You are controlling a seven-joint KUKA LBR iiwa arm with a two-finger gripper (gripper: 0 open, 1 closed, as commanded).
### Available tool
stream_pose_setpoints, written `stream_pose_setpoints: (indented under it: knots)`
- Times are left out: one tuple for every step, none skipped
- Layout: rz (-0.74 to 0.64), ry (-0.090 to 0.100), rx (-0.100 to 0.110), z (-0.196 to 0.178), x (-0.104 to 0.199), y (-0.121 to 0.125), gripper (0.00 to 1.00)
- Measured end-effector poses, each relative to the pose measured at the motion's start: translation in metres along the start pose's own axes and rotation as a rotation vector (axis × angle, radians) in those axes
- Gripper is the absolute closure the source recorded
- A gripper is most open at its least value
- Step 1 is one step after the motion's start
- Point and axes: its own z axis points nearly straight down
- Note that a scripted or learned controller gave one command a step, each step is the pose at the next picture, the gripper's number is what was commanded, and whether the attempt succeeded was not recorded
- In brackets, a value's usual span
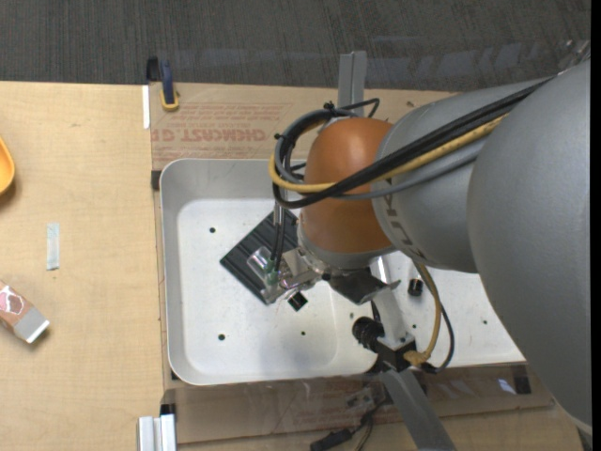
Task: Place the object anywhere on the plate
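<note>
**Ana:** Grey metal takes up most of the right side. That is the arm (507, 186), with its orange band (347, 191) hanging over the white bin (188, 346).

**Ben:** Where is the gripper?

**Ana:** The gripper (282, 285) sits just below the orange band, low over the floor of the bin, a little left of the bin's middle. Black and yellow cables (291, 163) loop around the wrist above it.

**Ben:** Are its fingers apart or together?

**Ana:** I cannot tell. The wrist hardware covers them from this angle.

**Ben:** And the object?

**Ana:** A dark, flat, roughly square piece (249, 252) lies tilted on the bin floor, right beside the gripper's tip and partly under it. It may be touching the tool, but whether it is gripped I cannot say. I cannot make out any plate in the bin.

**Ben:** Anything outside the bin?

**Ana:** On the wooden bench (84, 158) to the left lie a small grey strip (53, 246) and, lower down, a pink and white wrapped item (21, 314). An orange edge (5, 169) pokes in at the far left. A brown cardboard sheet (235, 130) with reversed red lettering lies behind the bin.
</note>
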Motion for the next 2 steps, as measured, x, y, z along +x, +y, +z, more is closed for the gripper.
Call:
stream_pose_setpoints:
  knots:
    - [-0.239, -0.002, -0.004, -0.1348, 0.0025, -0.0064, 1.0]
    - [-0.239, -0.002, -0.004, -0.1348, 0.0026, -0.0064, 0.0]
